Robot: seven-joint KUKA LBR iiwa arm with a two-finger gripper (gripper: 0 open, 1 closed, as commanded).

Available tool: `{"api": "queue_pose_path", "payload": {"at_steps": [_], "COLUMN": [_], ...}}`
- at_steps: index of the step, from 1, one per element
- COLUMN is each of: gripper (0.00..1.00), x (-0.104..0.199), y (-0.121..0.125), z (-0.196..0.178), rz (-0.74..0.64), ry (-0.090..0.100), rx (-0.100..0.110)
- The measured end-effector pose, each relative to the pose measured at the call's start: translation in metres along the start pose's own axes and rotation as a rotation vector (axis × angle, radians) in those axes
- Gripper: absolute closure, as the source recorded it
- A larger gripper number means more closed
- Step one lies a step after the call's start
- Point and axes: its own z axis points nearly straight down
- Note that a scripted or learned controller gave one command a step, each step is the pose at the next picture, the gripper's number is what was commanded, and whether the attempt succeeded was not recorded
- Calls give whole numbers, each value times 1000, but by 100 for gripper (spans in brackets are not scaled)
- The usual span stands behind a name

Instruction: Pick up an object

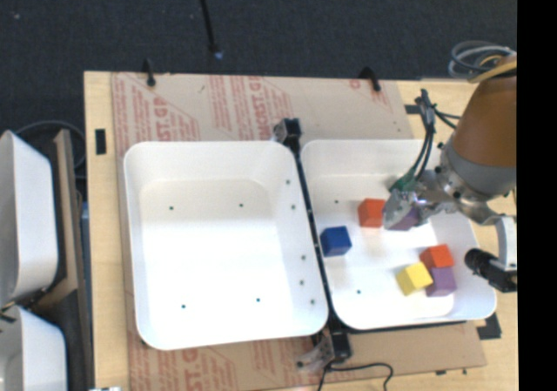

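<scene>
Both white bins [218,246] look like smooth plastic with a soft sheen. The surface [100,206] beneath them appears as pale matt wood, overlaid by a dull cardboard sheet [226,111] with red print. The blue block [335,241] inside the right bin looks matt, perhaps foam.

Open floor lies between the blue cube [336,241] and the yellow block [415,278] (right bin [348,163]).

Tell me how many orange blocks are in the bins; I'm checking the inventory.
2, both in the right bin: one orange block just left of the pincer, another nearer the right edge, touching the purple block. The arm may hide more.
</scene>
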Motion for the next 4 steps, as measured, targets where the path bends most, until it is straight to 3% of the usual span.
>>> {"api": "queue_pose_path", "payload": {"at_steps": [1,3,4], "gripper": [100,100,100], "x": [-1,94,147], "y": [1,17,27], "z": [-44,-42,-21], "rz": [0,-3,-4], "ry": [0,1,1], "rx": [1,6,8]}}
